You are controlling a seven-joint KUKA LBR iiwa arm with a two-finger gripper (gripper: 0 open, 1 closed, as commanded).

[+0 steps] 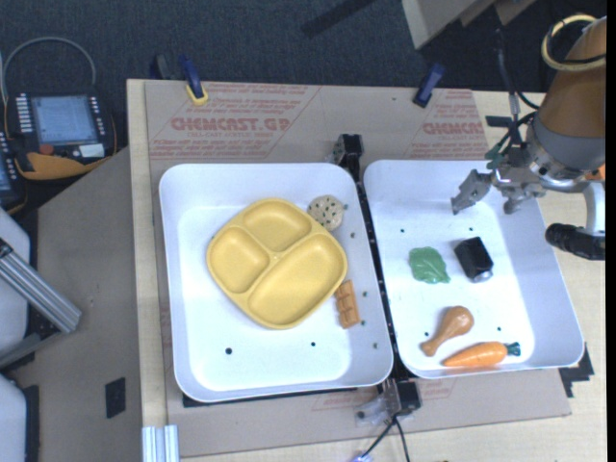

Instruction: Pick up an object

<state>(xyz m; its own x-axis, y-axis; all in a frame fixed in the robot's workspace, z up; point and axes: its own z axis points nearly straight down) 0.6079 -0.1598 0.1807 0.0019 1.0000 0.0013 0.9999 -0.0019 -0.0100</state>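
Observation:
My gripper (489,192) hangs over the far part of the right bin (404,200), its two grey fingers spread apart with nothing between them. Below it in that bin lie a black block (474,258), a green leafy piece (428,265), a tan drumstick (449,328) and an orange carrot (478,354). The black block is the closest to the gripper, a little nearer the camera.
The left bin (192,345) holds a yellow divided plate (277,262), a round cookie (327,210) at its far right and a small orange waffle piece (346,304) by its right side. A black clamp (347,148) sits between the bins at the back.

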